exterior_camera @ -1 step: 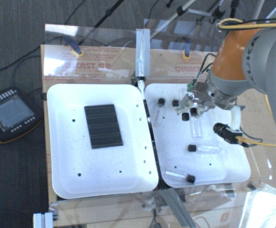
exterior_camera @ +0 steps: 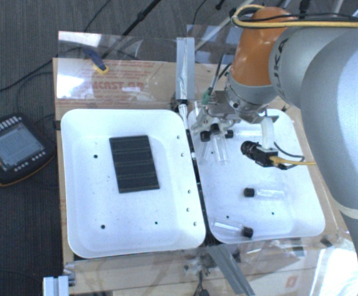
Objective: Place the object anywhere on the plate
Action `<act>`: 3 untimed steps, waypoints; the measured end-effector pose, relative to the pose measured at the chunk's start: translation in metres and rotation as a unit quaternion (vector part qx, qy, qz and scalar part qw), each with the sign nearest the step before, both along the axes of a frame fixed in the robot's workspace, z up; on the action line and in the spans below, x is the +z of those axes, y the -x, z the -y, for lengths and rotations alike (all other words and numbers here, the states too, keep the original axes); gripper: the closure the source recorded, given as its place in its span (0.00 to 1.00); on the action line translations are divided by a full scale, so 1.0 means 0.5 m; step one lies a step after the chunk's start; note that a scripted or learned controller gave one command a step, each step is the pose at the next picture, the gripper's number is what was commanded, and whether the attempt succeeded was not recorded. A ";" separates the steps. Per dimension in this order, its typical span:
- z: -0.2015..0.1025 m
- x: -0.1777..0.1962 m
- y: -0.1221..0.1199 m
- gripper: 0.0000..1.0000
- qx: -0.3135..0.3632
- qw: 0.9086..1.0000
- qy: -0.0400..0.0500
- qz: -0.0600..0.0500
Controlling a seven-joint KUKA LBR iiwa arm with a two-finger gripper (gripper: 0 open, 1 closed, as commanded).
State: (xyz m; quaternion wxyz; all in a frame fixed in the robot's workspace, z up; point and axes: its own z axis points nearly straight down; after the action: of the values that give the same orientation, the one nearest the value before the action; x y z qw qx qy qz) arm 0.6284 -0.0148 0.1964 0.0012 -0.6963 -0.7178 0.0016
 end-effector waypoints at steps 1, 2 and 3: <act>-0.214 -0.029 0.130 1.00 0.005 1.000 0.000 0.000; -0.379 0.046 0.099 1.00 0.017 1.000 0.001 0.000; -0.429 0.086 0.014 1.00 0.192 0.981 0.001 0.001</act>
State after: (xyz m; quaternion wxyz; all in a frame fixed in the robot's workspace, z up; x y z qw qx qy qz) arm 0.6213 0.1997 0.2393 -0.0003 -0.5452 -0.8383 0.0019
